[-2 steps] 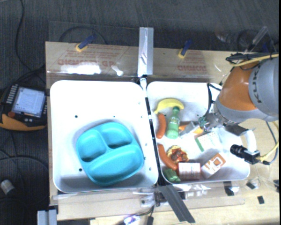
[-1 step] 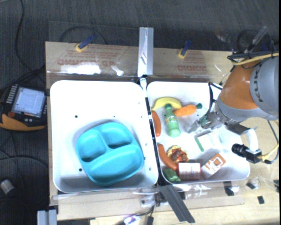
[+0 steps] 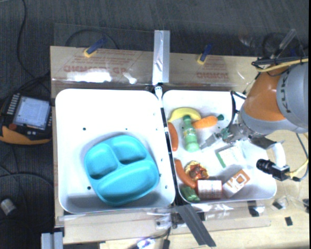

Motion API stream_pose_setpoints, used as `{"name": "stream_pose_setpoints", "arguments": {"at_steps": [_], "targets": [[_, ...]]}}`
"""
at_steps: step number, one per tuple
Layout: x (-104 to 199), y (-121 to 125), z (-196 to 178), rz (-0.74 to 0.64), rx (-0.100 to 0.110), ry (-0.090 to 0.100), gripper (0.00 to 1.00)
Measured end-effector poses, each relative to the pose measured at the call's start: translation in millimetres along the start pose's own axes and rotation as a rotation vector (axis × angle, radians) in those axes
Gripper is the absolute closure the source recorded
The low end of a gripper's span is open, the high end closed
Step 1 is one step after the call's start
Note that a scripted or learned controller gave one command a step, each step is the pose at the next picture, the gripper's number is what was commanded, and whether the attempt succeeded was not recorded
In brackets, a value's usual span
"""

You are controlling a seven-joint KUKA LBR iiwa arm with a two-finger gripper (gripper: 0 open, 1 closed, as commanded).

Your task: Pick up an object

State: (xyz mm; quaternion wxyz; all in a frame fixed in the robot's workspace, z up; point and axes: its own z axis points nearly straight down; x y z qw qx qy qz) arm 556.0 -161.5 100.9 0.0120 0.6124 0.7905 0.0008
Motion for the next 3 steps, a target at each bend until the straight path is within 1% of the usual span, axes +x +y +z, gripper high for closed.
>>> {"name": "stream_pose_setpoints", "arguments": {"at_steps": [1,2,3], "targets": [[17,72,12,0.18,0.014,0.011,0.0],[17,72,12,0.18,0.013,0.011,0.0],[-2,15,12,0.041,0.007,0.012,0.0]]}}
